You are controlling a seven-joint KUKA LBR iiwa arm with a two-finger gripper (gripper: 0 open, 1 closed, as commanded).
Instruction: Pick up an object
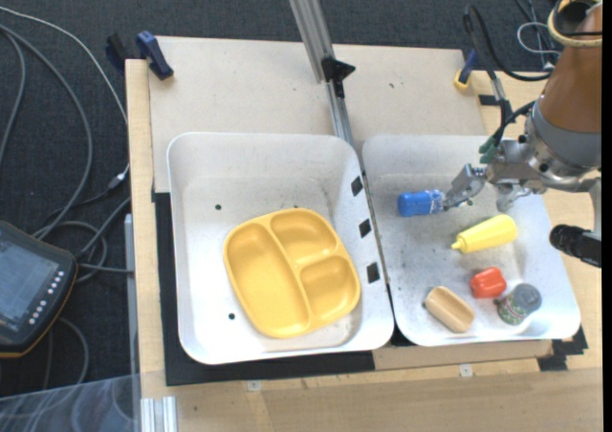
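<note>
1. We see the claw (457,195) low in the right bin (564,320), its tip touching the right end of the blue object (417,203). We cannot tell how it is set, so we claim no hold.
2. The blue object lies on its side just left of the claw, on the bin floor, well apart from the other items.
3. We judge it small, light and rigid, probably smooth plastic. It could slip or roll if pinched at one end, so we would take it across the middle of its short width.
4. Below and right of the claw lies the yellow bottle-shaped toy (486,233). Further below sit a red piece (489,282), a tan bun-like piece (448,309) and a dark round can (519,303).
5. These look light too. The rounded ones seem likelier to roll from a pinch.
6. Far left of the claw, the left bin (191,172) holds a yellow divided plate (291,270) lying flat, with nothing on it.
</note>
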